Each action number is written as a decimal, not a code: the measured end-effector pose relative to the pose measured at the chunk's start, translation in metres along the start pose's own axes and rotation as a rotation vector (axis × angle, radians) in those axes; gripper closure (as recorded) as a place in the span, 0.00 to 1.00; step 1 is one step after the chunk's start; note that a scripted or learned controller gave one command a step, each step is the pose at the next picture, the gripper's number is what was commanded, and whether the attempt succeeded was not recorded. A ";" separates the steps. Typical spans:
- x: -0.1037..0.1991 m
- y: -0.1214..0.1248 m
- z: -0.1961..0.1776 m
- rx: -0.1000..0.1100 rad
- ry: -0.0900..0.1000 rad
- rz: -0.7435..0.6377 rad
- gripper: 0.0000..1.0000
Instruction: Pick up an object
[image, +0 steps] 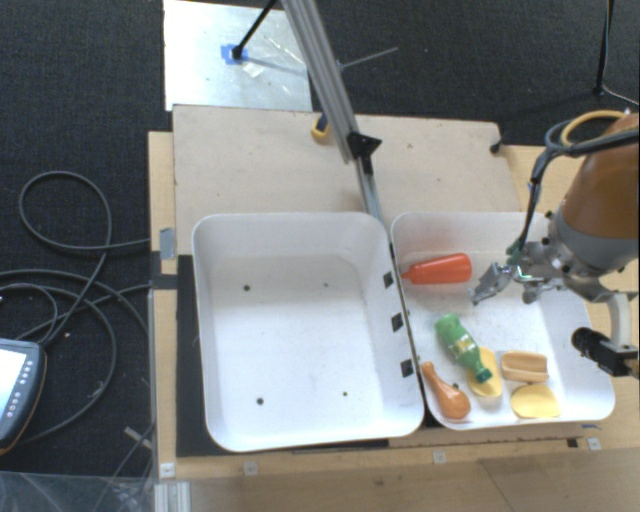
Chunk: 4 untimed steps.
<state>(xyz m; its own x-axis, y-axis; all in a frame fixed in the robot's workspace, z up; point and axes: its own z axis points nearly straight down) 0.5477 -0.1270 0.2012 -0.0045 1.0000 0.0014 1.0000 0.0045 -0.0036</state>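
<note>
Gripper (487, 288) low — fingers seemingly apart.

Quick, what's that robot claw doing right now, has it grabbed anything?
Gripper: over the right bin, beside the orange-red piece; nothing between its fingers; open or closed cannot be told.

A robotics lab is showing here; a plywood bench (300, 160) is bearing two bins (290, 330); cables (60, 250) are trailing over dark carpet (80, 90); a pendant (18, 385) is lying nearby.

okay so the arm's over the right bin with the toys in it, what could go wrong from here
The gripper hangs between the orange carrot and the green bottle, over neither, so closing here would likely grab nothing. The bottle, the yellow piece and the drumstick crowd together; reaching there could shove neighbours aside.
</note>
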 end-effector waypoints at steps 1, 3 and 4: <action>0.000 0.001 -0.002 -0.005 -0.001 0.002 0.00; 0.009 0.016 0.096 -0.026 0.000 0.006 0.00; 0.009 0.018 0.110 -0.008 -0.002 0.001 0.00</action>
<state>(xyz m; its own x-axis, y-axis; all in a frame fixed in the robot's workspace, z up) 0.5651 -0.1175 0.0914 -0.0037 1.0000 -0.0006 1.0000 0.0037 0.0046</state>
